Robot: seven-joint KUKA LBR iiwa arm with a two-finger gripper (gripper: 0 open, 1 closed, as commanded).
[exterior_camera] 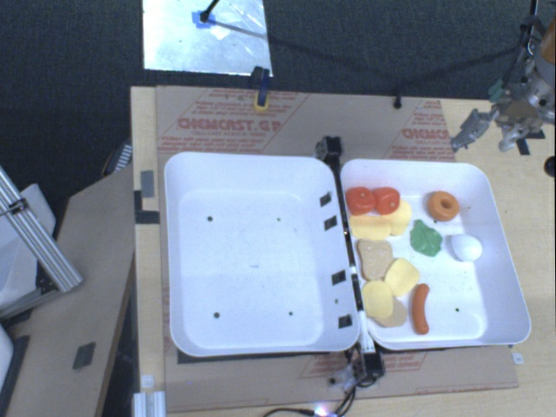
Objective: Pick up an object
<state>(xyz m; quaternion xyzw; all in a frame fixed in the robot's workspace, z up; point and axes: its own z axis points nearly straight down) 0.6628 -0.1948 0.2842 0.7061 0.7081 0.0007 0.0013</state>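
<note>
Currently: gripper (512,120) raised beyond right bin's (499,233) far corner, over counter (365,115); finger spread indiscernible, nothing seen held. Toy foods in right bin: doughnut (443,205), tomato (373,200), sausage (420,307).

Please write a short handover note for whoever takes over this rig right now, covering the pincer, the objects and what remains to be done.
Pincer: up beyond the far right corner of the right white plastic bin, above the bench, nothing seen in it; finger state unclear.
Objects: all in the right bin: red tomato pieces, brown ring doughnut, green leafy piece, white egg, orange sausage, plus yellow and tan slices along its left side.
Done: nothing picked.
Left: descend, grasp one object, lift.
</note>
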